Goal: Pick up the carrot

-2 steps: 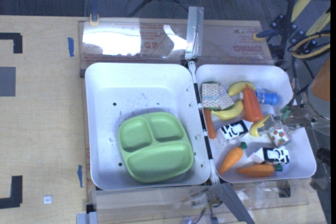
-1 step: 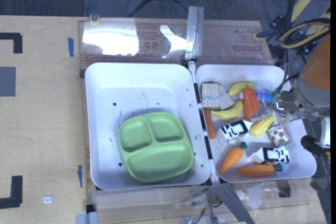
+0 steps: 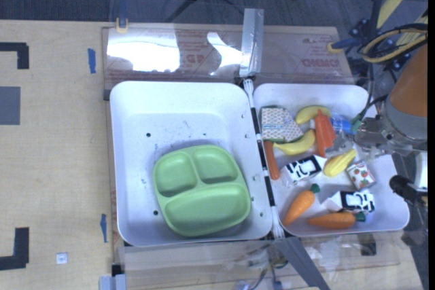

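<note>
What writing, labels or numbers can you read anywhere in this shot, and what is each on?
Nothing reads cleanly.
Red print on the clear panel behind the right bin: blurred, unreadable.
Red print on the clear panel behind the left bin: washed out by glare.
Patterned box and small black-and-white boxes: markings too small to read.

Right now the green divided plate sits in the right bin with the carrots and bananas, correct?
Not quite. The camera view shows the green divided plate lying in the left bin. The carrots and bananas are in the right bin, as you said.
</note>
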